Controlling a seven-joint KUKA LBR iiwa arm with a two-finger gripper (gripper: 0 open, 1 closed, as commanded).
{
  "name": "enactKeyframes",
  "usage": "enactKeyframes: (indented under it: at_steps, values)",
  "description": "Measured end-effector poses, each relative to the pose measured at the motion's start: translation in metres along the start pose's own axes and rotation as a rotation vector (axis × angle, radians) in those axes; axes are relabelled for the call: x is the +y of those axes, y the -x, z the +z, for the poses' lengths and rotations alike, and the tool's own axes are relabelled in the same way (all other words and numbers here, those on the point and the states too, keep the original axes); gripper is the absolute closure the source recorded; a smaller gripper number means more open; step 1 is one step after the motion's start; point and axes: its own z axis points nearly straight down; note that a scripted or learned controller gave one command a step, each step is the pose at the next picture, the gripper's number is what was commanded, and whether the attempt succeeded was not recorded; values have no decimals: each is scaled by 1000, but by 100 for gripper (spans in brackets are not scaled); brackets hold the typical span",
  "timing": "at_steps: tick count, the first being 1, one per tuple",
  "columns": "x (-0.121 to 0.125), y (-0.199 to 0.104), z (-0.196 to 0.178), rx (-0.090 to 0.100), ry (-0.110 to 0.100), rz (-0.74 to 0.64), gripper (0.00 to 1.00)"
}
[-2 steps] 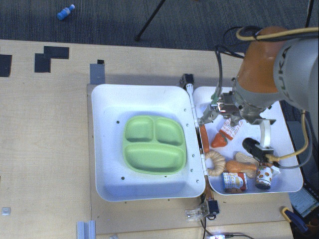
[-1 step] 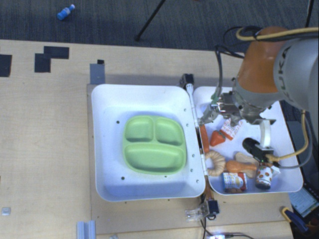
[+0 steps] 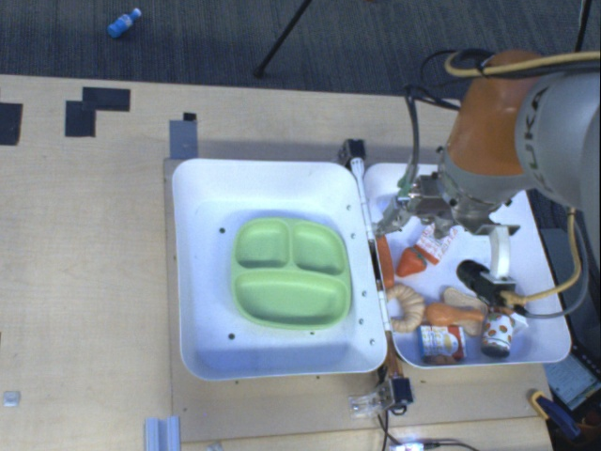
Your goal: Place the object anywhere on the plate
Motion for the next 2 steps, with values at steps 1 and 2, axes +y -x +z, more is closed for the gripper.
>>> enactKeyframes:
  at_steps: [1,2]
  values:
    - [0,0,0,0,0,0,0]
    - [0,0,0,0,0,0,0]
